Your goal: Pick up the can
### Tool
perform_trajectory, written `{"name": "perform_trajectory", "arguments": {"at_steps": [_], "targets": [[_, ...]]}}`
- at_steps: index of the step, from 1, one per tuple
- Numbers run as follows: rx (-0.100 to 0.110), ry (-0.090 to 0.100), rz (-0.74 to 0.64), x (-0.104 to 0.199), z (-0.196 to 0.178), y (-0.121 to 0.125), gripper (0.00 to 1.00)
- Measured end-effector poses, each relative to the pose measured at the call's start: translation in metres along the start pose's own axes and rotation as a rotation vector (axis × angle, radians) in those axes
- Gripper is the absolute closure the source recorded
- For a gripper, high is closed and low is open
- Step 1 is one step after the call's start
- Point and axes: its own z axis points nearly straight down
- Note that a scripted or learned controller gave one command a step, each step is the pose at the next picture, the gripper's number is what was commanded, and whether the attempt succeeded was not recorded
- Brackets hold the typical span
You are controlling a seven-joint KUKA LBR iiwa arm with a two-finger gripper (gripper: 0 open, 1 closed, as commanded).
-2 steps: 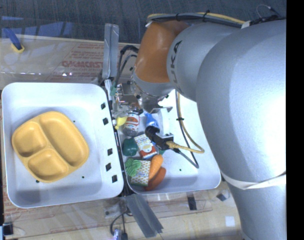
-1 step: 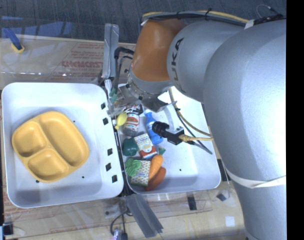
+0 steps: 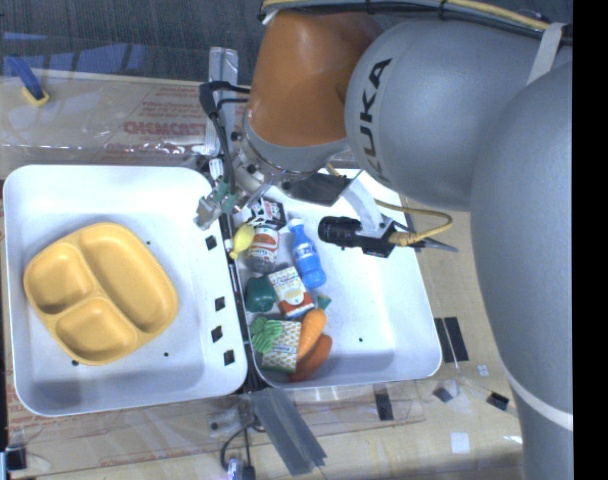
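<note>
Can (image 3: 265, 247) sits unlifted in the right bin (image 3: 394, 328), centre frame, at the top of the clutter pile beside the blue bottle (image 3: 306, 255). Gripper (image 3: 224, 204) hovers just upper-left of it, near the bins' divider. Can't tell the finger state. Pick not yet done: grasp and lift both remain.

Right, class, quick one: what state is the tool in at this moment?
Tool: cannot be told. It sits at the divide between the two bins, just above the can, with nothing visibly gripped.
</note>
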Motion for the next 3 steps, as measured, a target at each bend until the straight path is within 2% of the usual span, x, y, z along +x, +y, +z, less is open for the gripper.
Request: {"name": "perform_trajectory", "arguments": {"at_steps": [1, 2, 3], "targets": [[-0.001, -0.001, -0.333, 0.058, -0.031, 0.005, 1.0], [0.002, 0.003, -0.703, 0.063, 0.036, 0.036, 1.0], [-0.003, -0.003, -0.993, 0.085, -0.087, 0.019, 1.0]]}}
